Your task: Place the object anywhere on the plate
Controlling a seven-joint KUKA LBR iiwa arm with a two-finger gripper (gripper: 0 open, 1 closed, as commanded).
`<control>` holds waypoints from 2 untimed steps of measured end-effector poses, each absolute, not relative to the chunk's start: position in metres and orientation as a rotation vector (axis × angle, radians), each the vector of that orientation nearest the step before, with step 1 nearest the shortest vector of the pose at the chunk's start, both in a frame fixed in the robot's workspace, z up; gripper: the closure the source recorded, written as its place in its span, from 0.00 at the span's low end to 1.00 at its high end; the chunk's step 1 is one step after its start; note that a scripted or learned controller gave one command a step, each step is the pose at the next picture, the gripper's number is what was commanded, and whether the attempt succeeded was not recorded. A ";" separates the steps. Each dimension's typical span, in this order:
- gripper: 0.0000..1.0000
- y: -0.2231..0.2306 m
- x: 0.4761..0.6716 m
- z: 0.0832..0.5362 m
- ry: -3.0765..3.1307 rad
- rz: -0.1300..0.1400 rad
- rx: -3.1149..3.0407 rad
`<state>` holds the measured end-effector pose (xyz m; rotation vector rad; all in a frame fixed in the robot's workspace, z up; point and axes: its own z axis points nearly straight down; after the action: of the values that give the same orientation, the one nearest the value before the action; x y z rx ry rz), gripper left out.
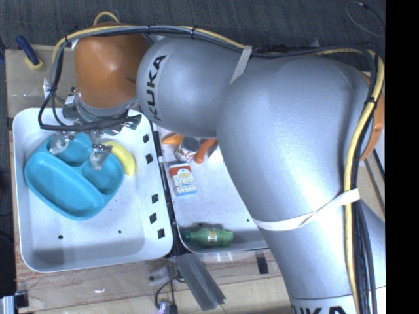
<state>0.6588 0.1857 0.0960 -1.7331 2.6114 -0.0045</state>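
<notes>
Over the left bin (39, 254), pincer (80, 150) spread wide, fingers down on the blue divided plate (69, 185) — nothing between them. Yellow banana (126, 159) lying at the plate's right edge, touching it — just beside the right finger.

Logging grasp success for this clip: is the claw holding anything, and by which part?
Nothing is seen held: the claw hangs over the blue plate, the yellow banana beside it.
</notes>
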 end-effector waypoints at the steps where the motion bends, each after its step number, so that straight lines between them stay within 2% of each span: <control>1: 1.00 0.178 0.657 0.101 2.633 -0.012 -1.745; 2: 1.00 0.142 0.656 0.099 2.396 0.027 -1.986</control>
<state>0.6562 0.1416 0.0987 -1.9859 2.3956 0.0268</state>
